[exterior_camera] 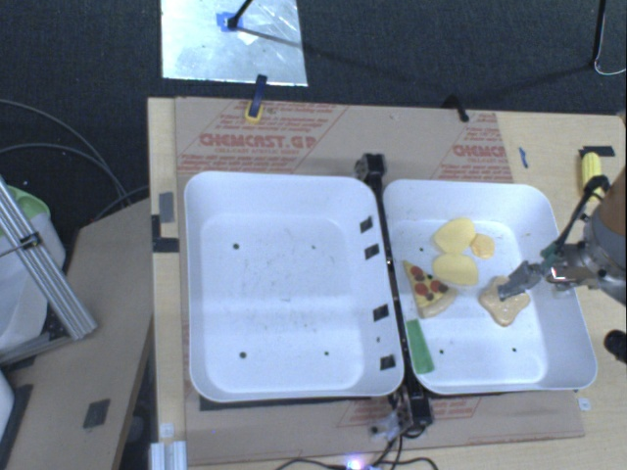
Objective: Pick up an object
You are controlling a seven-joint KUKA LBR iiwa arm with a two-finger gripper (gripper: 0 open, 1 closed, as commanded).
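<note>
In the right bin (558,360) lie several toy foods. Two pale yellow pieces (454,234) (456,268) rest near the middle, and a smaller orange-yellow piece (482,247) lies beside them. A pizza slice (428,289) sits near the bin's left wall, with a green stick (419,346) below it. A tan piece (505,307) lies right of the pizza. My gripper (513,284) reaches in from the right and sits right over the tan piece's upper edge, low in the bin.
The left bin (196,262) stands beside the right one, with a black divider (384,262) between them. Both rest on a cardboard sheet (294,135). A yellow tool (591,169) lies at the bench's right edge.
</note>
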